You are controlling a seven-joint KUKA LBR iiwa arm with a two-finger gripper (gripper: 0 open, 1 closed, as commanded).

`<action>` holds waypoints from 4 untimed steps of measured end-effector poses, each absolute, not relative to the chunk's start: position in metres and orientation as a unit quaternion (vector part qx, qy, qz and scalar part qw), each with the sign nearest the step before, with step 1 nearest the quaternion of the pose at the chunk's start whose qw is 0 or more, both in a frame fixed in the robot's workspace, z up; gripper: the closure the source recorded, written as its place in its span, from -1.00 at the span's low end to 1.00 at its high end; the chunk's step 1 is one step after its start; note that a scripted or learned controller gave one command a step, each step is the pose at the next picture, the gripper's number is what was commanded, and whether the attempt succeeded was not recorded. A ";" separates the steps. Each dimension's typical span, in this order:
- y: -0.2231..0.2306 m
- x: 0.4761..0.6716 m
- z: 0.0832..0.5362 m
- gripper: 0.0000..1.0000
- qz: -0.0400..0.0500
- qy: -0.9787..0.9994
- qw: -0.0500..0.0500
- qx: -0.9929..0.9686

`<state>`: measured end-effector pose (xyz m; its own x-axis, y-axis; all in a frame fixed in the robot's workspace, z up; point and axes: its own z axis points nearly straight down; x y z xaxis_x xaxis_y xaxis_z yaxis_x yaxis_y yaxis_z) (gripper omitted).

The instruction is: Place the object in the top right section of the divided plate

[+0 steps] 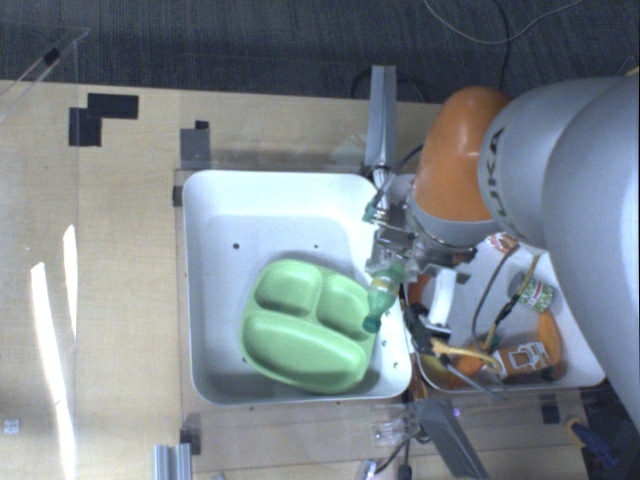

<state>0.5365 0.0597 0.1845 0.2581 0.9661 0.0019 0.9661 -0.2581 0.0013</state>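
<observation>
A green plate (308,326) lies tilted in the left bin (215,268) with bare floor to its left and above, and at its right rim the gripper (385,280), reaching down from the right, clamps a small green bottle (378,302).

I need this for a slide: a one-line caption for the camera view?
Gripper holds a green bottle over the right edge of the green divided plate in the left bin.

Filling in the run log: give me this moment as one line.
gripper: over plate's right edge | clear green bottle: at gripper tip, grasp unclear | green divided plate: in left white bin
</observation>
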 end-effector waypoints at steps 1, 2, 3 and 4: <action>0.059 0.537 0.185 -1.00 -0.001 -0.609 0.000 -0.794; 0.003 0.607 0.395 -1.00 -0.003 -0.557 -0.002 -0.831; -0.033 0.666 0.411 -1.00 -0.002 -0.614 -0.002 -0.790; -0.095 0.669 0.437 -1.00 -0.002 -0.682 -0.003 -0.732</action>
<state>0.6692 -0.0952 0.4372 0.0705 0.9975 -0.0005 0.9975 -0.0705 0.0073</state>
